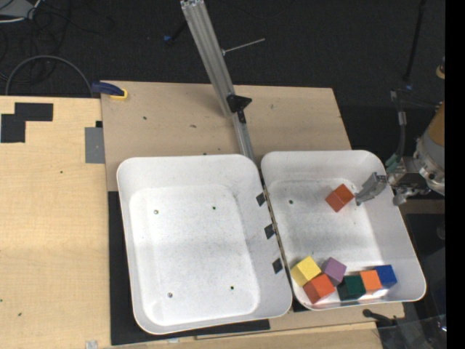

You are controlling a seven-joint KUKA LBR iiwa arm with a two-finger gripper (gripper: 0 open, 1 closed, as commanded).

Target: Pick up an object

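The room behind is dark, with cables looped on the black floor, and in front of it sits a pale wooden tabletop (pixel 182 122) with a few black and grey patches stuck on its left part. A small blue and yellow clamp (pixel 109 89) sits at the tabletop's back left corner. A slanted aluminium rail (pixel 214 60) leans up from the middle, its foot coming down just behind the gap between the two bins.

Taking the right bin (pixel 320 169) as the landmark: directly to its left, edge against edge, lies the left bin (pixel 138 177), white and shallow with a speckled floor. Three small black clips (pixel 268 230) line the shared edge between them.

Inside the right bin, in its near corner, a cluster of small blocks huddles together: a yellow block (pixel 306 269), a red block (pixel 318 288), a purple block (pixel 334 269), a green block (pixel 352 287), an orange block (pixel 370 279) and a blue block (pixel 386 275), running left to right along the bin's front wall. Apart from these, towards the bin's far right side, an orange-red block (pixel 338 198) sits tilted on the floor.

Just right of that block, over the bin's right rim, is the hand (pixel 369 188), reaching in from the arm (pixel 429 166) at the edge. One grey finger points at the block and comes close to its right side; I cannot tell whether the fingers are spread or closed, and the block is not seen between them.
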